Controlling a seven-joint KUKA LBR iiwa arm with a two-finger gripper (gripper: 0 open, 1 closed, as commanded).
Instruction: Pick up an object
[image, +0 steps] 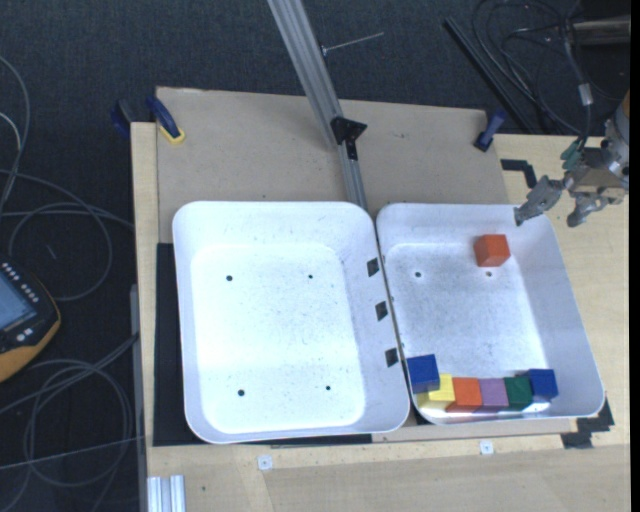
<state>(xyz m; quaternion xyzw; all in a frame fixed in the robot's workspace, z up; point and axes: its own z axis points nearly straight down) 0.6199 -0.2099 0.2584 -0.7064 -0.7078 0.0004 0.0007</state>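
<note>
Gripper (553, 208): at far right of the view, over the top-right corner/rim of the right bin; two dark fingers spread apart, pointing down-left and down; nothing between them, holds nothing
Arm: only wrist part seen at right edge, grey w/ cables above it
Right bin (565, 300): white, shallow, speckled floor; holds all the blocks
Orange block (491, 250): alone in upper part of right bin, near back wall, below-left of gripper & apart from it; not touched
Blue block (423, 371): near front-left of right bin, at left end of the block row, sits a bit higher than the others
Yellow block (438, 392): just beside/under blue block, at front wall
Orange-red block (466, 392): next in row, touching yellow one
Purple block (494, 391): mid row, between orange-red & green
Green block (518, 389): right of purple, touching
2nd blue block (542, 382): right end of row, near front-right corner
Left bin (200, 300): white, beside right bin, rims meet in the middle; four small dark dots on floor
Bench (250, 140): tan board under both bins, blue clamps at back corners
Metal rail (320, 95): slants from top down to the gap between bins
Pendant (20, 315): on dark floor at left edge, w/ cables around it
</note>
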